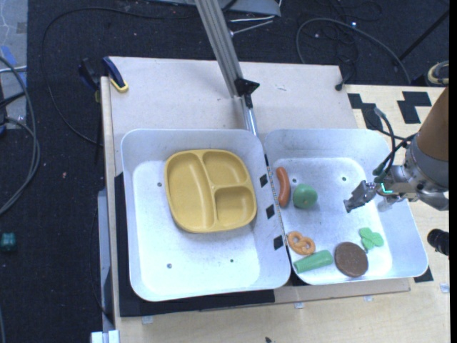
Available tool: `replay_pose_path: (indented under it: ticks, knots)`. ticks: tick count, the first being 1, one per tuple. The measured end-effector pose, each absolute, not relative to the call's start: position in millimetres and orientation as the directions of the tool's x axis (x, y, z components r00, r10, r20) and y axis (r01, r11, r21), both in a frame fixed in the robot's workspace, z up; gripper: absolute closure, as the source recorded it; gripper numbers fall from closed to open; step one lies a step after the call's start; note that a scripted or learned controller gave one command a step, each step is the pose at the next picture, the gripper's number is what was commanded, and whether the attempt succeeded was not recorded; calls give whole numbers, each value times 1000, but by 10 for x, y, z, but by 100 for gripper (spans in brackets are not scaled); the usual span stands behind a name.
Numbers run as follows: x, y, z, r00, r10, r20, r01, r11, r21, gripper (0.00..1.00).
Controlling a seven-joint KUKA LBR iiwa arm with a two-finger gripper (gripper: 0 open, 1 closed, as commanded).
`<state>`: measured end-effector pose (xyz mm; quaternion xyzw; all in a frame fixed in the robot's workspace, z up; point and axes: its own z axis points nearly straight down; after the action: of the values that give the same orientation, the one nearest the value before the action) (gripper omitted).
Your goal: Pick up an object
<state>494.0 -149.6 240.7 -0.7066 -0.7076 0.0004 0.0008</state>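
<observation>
- Two white bins sit side by side on the bench: the left bin (143, 263) fills the middle-left of the frame, the right bin (335, 145) the middle-right.
- Left bin just has a yellow divided plate (211, 190) in it, three compartments, lying flat toward the bin's upper half.
- Right bin is where all the small stuff is. An orange-red sausage (283, 186) lies along its left edge, with a green ball-ish thing (305, 196) just beside it on the right.
- Lower down in that bin: a pretzel (300, 244) near the left wall, a green pickle-shaped piece (313, 261) just below it, and a brown round cookie (351, 259) right of that, touching or nearly touching the pickle's end.
- A small light-green leafy piece (370, 239) sits just above-right of the cookie.
- The gripper (355, 199) comes in from the right edge of the frame and hangs over the right part of the right bin, above the leafy piece and well right of the green ball. Honestly can't tell if it's open or closed, too dark and small. Nothing visibly in it.
- A metal pole (218, 34) runs diagonally down from the top centre to the gap between the bins.
</observation>
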Motion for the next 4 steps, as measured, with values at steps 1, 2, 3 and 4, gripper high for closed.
replay_pose_path:
  ticks: [1, 2, 3, 4]
  knots:
    - [4942, -1497, 2410, -2, 1000, 0, 1000, 2, -1, 0]
    - [4955, -1495, 1770, 1, 1000, 2, 1000, -1, -6, 0]
    - [5035, -1521, 1191, 1, 1000, 1, 1000, -1, -5, 0]
    - [5044, -1522, 932, 1, 1000, -1, 1000, -1, 2, 0]
